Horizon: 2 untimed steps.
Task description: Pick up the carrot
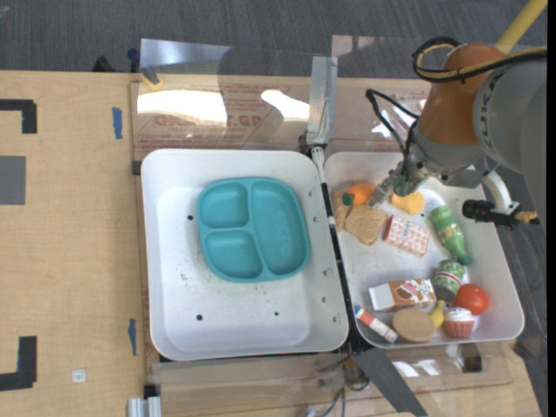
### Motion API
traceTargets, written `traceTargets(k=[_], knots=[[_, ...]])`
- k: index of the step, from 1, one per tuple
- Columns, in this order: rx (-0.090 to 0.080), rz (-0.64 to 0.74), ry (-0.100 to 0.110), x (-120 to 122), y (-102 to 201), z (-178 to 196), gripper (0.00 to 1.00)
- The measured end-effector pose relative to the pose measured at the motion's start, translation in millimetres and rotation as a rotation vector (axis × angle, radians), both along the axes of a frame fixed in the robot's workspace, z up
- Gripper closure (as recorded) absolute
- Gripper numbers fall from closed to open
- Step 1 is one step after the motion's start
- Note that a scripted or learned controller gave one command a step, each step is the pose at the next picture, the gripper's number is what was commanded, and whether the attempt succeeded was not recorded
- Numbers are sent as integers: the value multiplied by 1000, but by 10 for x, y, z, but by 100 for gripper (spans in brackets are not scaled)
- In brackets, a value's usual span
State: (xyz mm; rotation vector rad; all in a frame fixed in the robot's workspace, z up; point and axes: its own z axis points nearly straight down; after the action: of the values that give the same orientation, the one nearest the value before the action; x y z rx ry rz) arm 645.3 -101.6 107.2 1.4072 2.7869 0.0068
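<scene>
The carrot (359,195) is a small orange piece with a green stub at its left end. It lies near the far left corner of the right bin (512,311), just above a slice of toast (366,224). My gripper (385,190) reaches down from the grey arm with the orange band and its tip sits right beside the carrot's right end, between the carrot and a yellow cheese wedge (409,202). From this angle I cannot make out whether it touches the carrot.
The left bin (165,233) holds a teal divided plate (254,228). Around the carrot in the right bin are a pink wafer (407,235), a green bottle (448,231), a can (448,278), a tomato (472,299), a cupcake (459,321) and a small box (407,294).
</scene>
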Motion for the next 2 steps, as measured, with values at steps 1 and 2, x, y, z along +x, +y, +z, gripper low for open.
traceTargets(k=[1,2], knots=[[-1,-20,6,103,-782,926,100],[-3,52,0,-38,-939,2353,100]])
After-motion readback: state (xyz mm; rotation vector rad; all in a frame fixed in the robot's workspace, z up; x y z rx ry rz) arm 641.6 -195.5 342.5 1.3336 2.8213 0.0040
